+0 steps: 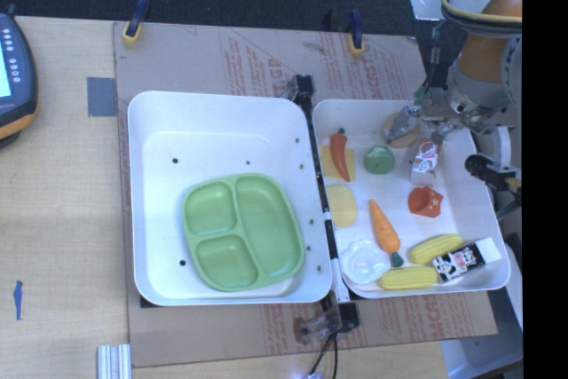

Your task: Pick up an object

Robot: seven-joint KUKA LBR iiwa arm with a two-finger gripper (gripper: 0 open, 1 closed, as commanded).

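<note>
Gripper (417,114) hovering over right bin's (493,210) far edge, beside a tan object (401,129); finger spread unclear, grasp impossible to confirm. Green lime (379,160), small carton (425,160), carrot (384,229) lying nearby. Green tray (242,231) sitting in left bin (151,191).

Right bin (484,200) crowded, toys close together, narrow gaps. Left bin (146,191): bare floor around green tray (241,231).
</note>
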